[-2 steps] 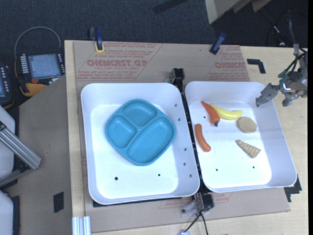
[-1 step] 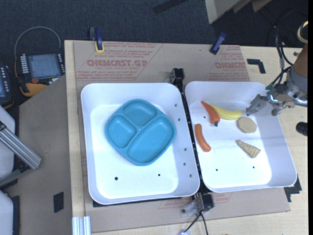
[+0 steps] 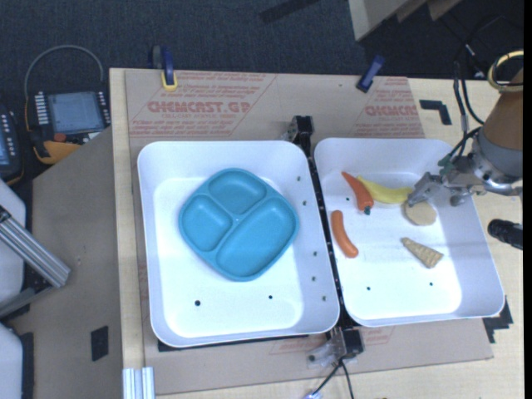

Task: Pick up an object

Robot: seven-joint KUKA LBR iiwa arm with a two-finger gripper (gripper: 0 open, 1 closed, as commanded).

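Observation:
The right bin [image 3: 465, 298] holds several toy foods. A red chili pepper [image 3: 358, 190] and a yellow banana [image 3: 384, 192] lie near its top middle. An orange sausage [image 3: 344, 233] lies at the left. A tan wedge [image 3: 422, 252] rests near the middle. A round beige cookie-like piece [image 3: 421, 214] sits right of the banana. My gripper [image 3: 435, 188] hangs at the bin's right side, just above and beside the beige piece, with nothing visibly between its fingers.
The left bin [image 3: 158, 181] bears a blue sectioned plate [image 3: 238, 223]. Clamps [image 3: 169, 76] hold the cardboard base at the back edge. A handheld controller [image 3: 73, 111] and cables lie off the bench at the left.

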